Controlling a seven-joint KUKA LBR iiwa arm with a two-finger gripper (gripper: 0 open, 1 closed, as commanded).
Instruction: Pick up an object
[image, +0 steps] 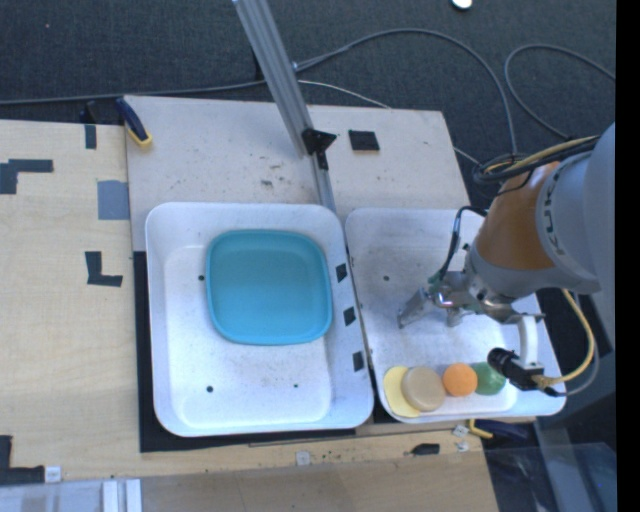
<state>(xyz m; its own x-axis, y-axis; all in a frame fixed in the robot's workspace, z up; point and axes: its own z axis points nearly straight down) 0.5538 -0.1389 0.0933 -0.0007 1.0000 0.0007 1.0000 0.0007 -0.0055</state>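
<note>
A: Item one, largest: the arm (545, 225), grey with an orange band, reaching in from the right over the right bin (385, 245).

B: Item two, the left bin (175, 395), holding a blue plate (268, 286). We leave that alone.

A: Item three, the gripper (425, 308), low over the right bin's floor. We see one finger angling down-left. Spread or closed, we cannot tell, and we see nothing between the fingers.

B: Item four, the pickable lot: a row along the right bin's near edge. A yellow disc (396, 392), a tan puck (424, 388), an orange ball (460, 380), a green piece (488, 378).

A: The relation that counts: the row lies toward the camera from the gripper, slightly right of it. The puck looks nearest, we judge. The row's long axis runs left to right.

B: Unclear: the green piece is partly hidden by a black fitting, and the puck overlaps the disc.
</note>
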